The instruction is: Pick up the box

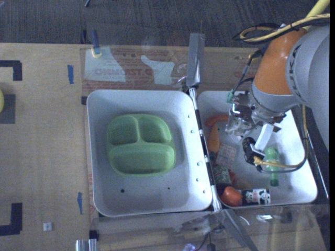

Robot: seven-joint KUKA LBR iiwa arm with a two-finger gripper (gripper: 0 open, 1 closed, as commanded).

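The box (226, 153), small, flat and pale with a speckled print, lies in the right bin (298, 190) near its left wall. My gripper (236, 126) hangs over the upper middle of that bin, just above and to the right of the box. It is beside an orange object (213, 133). Nothing shows in its grasp.
The left bin (99, 192) holds a green divided plate (140, 144). In the right bin lie a green bottle (271, 159), a small bottle with a black and white label (256, 196), a red-orange round item (231, 194) and a dark packet (222, 174). A yellow cable (277, 164) loops from the wrist.
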